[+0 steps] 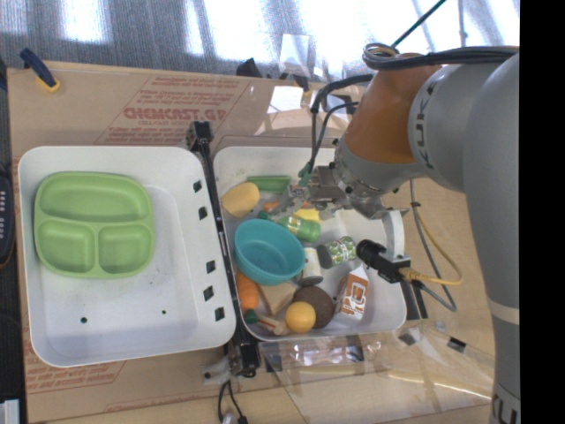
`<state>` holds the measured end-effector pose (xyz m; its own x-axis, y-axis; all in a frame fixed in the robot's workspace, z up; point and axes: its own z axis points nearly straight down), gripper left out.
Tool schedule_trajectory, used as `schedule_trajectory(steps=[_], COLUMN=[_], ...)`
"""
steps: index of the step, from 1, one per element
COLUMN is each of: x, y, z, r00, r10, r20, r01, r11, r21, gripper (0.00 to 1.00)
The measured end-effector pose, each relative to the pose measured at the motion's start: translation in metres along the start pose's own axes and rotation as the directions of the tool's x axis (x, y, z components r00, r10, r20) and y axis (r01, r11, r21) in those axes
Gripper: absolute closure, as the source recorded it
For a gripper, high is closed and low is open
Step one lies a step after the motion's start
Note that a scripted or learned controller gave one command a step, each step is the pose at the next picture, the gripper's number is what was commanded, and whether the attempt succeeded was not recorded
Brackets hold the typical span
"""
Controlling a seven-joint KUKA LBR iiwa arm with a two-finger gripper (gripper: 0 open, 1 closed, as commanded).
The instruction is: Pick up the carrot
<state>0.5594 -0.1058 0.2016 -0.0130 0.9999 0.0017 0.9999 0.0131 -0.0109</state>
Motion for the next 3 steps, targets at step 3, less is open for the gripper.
schedule_trajectory(steps=[3], x=[-0.012], y=[0.075], z=[0.112], r00=[0.927], r10=[0.375], r20=[0.005], r01=[-0.375], r11=[0.927], r21=[0.003], gripper=[0.00])
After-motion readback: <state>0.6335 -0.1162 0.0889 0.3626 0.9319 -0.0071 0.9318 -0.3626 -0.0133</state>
